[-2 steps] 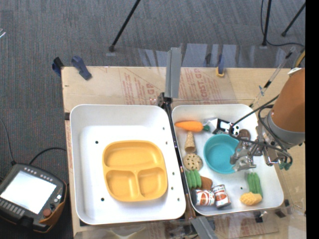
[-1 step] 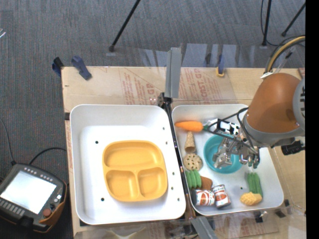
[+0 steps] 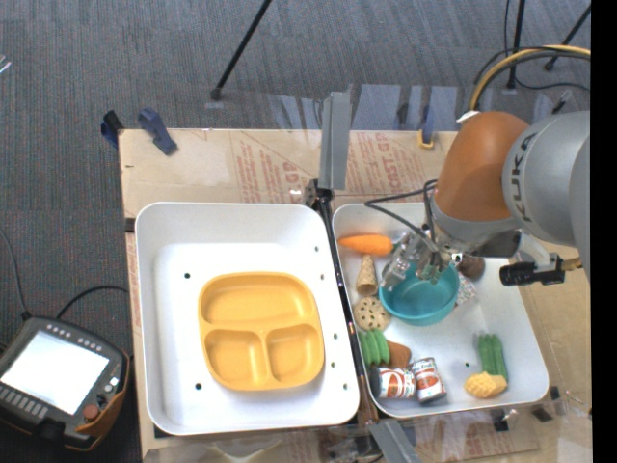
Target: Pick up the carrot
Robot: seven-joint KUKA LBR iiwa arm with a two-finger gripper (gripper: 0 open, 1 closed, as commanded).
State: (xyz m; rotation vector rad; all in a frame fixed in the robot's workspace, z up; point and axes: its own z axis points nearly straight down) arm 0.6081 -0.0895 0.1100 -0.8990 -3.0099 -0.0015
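Note:
The carrot (image 3: 365, 244) is orange and lies on its side near the back left corner of the right bin (image 3: 521, 328). My gripper (image 3: 416, 261) hangs just right of it, over the rim of a teal bowl (image 3: 420, 300). A small gap separates the carrot's right tip from the gripper. The grey arm with its orange band (image 3: 484, 174) reaches in from the right above the bin.
The right bin also holds an ice cream cone (image 3: 367, 274), a cookie (image 3: 370, 313), a green vegetable (image 3: 374, 346), two cans (image 3: 410, 382), a green pod (image 3: 493, 353) and a yellow corn piece (image 3: 485, 385). A yellow divided plate (image 3: 261, 331) sits in the left bin (image 3: 169, 258).

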